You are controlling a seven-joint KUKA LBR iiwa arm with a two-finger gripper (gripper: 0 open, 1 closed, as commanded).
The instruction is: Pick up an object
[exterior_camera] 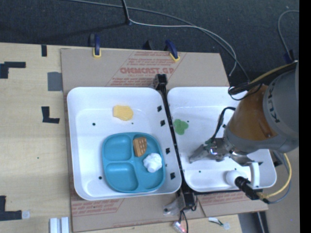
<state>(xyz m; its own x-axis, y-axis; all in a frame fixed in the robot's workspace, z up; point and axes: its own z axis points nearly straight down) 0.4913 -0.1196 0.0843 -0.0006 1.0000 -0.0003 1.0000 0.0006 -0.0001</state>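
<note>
My gripper (196, 156) hangs low over the floor of the right bin (214, 101), near its middle, pointing left. A small green object (181, 126) lies on the bin floor up and to the left of the gripper, close to the divider, and apart from the gripper. Nothing shows at the gripper's tip. In the left bin (82, 110) lie a yellow piece (123, 112) and a blue divided tray (116, 171). The tray holds a brown waffle-like piece (140, 146) and a white crumpled lump (152, 162).
The grey arm with its orange band (252, 118) covers the right side of the right bin. A black divider clip strip (167, 125) runs between the bins. Cables (194, 28) cross the dark floor behind the cardboard base.
</note>
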